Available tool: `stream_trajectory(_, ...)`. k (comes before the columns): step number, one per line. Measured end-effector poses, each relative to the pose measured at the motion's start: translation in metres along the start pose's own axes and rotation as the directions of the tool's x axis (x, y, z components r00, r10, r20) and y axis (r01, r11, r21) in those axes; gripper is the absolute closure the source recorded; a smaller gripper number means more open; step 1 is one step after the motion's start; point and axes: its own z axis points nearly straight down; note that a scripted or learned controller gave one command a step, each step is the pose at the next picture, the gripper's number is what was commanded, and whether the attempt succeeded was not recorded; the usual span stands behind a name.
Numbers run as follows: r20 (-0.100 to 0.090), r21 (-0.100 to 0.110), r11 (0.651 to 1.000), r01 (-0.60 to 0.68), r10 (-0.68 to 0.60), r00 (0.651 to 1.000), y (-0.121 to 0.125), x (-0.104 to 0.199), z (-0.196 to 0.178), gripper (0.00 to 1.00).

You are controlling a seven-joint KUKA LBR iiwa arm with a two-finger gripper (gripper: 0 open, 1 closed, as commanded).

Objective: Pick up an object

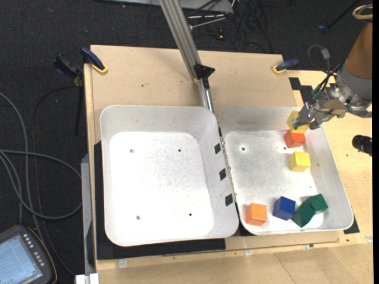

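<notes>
Starting at the tabletop's [154, 70] near edge, the right bin [260, 129] holds an orange cube [256, 213], a blue cube [284, 207] and two touching green cubes [309, 209] along its near rim. Further in lies a yellow cube [299, 161], then a red-orange cube [294, 138]. At that bin's far right corner the pincer [308, 120] hangs by a yellow block [294, 120]; whether it grips the block or how its jaws stand cannot be told. The left bin [118, 120] lies alongside.
</notes>
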Motion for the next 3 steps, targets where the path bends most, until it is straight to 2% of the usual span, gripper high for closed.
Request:
stream_trajectory(1, 0.001, -0.001, 1.000, 0.000, 0.000, 1.000, 0.002, 0.000, -0.053, 1.00)
stream_trajectory(2, -0.003, 0.008, 1.000, 0.003, -0.003, 1.000, -0.001, 0.044, -0.038, 1.00)
stream_trajectory(3, -0.004, 0.007, 1.000, 0.004, -0.004, 1.000, -0.004, 0.100, -0.039, 1.00)
